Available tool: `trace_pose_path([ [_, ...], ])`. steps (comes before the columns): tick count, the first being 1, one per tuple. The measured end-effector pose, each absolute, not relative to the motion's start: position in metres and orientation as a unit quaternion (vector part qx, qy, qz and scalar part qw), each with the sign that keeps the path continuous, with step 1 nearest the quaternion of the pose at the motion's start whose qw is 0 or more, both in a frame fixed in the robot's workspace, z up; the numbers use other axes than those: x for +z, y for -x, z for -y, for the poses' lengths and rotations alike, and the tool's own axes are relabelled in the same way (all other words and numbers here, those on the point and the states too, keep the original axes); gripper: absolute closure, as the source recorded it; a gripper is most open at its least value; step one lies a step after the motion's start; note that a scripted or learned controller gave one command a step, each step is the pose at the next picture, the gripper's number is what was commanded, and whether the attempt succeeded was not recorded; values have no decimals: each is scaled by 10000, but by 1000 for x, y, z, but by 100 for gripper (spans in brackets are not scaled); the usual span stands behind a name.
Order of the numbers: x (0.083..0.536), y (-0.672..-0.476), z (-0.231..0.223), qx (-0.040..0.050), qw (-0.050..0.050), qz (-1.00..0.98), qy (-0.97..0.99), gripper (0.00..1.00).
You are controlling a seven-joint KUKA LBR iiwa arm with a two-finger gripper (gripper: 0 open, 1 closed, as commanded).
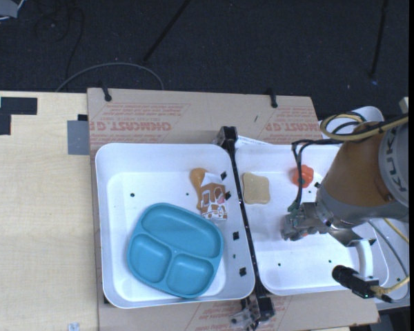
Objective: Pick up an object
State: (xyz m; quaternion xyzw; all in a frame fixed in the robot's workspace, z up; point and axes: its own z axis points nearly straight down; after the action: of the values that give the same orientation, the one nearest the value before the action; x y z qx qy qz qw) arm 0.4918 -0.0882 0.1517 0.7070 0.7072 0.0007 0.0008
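Observation:
My gripper (292,228) hangs low over the middle of the right bin (283,281), under the orange-banded wrist. Its fingertips are too dark and small to read. A tan bread-like slice (256,188) lies at the right bin's upper left, up and to the left of the gripper. A small red-orange object (303,176) sits near the bin's back, partly behind the arm's cable. In the left bin (110,219) a blue divided plate (174,249) lies flat, with a brown-and-white patterned carton (213,203) and an orange piece (197,178) beside it.
A black divider (240,219) runs between the two bins. Cardboard (193,119) lies under them. The arm's bulk covers the right bin's right side. A black-and-white fitting (359,274) sits at the lower right corner.

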Motion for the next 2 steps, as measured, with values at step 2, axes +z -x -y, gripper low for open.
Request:
trace_pose_path([
  [2, 203, -509, 30, 2, -18, -7091, -7051, 100],
])
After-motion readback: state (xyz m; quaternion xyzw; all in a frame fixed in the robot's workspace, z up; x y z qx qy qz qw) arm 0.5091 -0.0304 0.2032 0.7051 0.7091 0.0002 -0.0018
